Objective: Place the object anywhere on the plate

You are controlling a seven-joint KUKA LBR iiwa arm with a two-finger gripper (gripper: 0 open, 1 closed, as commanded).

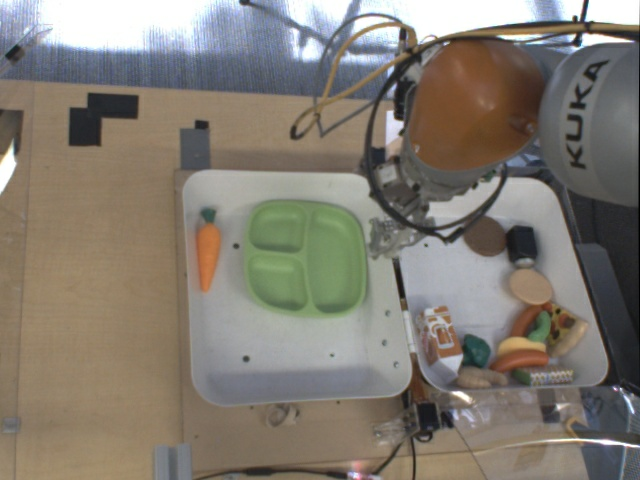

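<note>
A light green plate (305, 258) with three compartments lies in the left white bin (300, 373). An orange toy carrot (207, 253) with a green top lies on the bin floor just left of the plate, apart from it. My gripper (385, 236) hangs under the orange wrist band at the plate's right edge, over the wall between the two bins. The arm hides most of it, and I see no object at its tip.
The right bin (560, 218) holds several toy foods: a brown disc (486, 236), a black block (521, 244), a tan oval (530, 286), a small carton (438, 336), and a pile of pieces at its front right corner. Cables loop behind the arm.
</note>
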